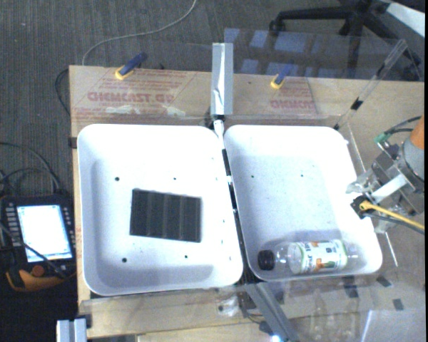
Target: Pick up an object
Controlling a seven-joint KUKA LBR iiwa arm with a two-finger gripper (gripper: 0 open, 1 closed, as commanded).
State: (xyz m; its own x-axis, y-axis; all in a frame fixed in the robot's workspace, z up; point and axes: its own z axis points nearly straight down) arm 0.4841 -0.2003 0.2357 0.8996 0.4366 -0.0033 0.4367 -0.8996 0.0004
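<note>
The bottle (310, 256) lies on its side in the right bin (292, 162), along the bin's near wall, black cap pointing toward the left bin (100, 162) and base toward the near right corner. It is clear, with a white, green and orange label. A dark ribbed pad (165, 215) lies flat in the middle of the left bin, apart from every wall.

The gripper (391, 173) hangs over the right rim of the right bin, above and well apart from the bottle; it holds nothing that can be seen, and how far open it is I cannot tell.

The right bin's floor is bare from the far wall down to the bottle. The two bins touch along their inner rims, and a metal post (222, 84) stands at the bench's (150, 95) far edge where they meet. Two yellow and blue clamps (130, 64) grip that far edge.

Beyond the bench lies grey carpet (28, 27), with a lit pendant (39, 234) off the left edge, a thin cable (172, 18) beyond the far edge, and a chair base (328, 21) off the far right corner
</note>
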